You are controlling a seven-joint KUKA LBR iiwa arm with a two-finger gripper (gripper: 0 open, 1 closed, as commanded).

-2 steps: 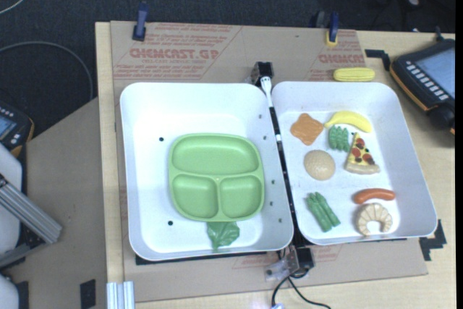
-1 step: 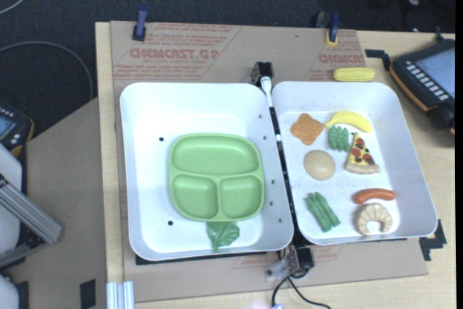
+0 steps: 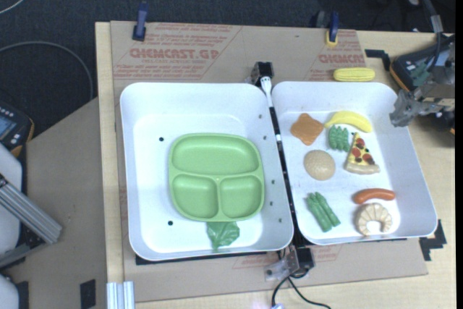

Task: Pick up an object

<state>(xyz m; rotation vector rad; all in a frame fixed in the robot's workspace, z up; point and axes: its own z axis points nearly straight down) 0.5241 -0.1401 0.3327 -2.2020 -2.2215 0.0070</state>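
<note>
Lettuce leaf nearest; gripper, aperture indiscernible, waits right of the right bin; approach pending, descent required.

the gripper hangs at the view's right edge, low and tilted leftward.
</note>
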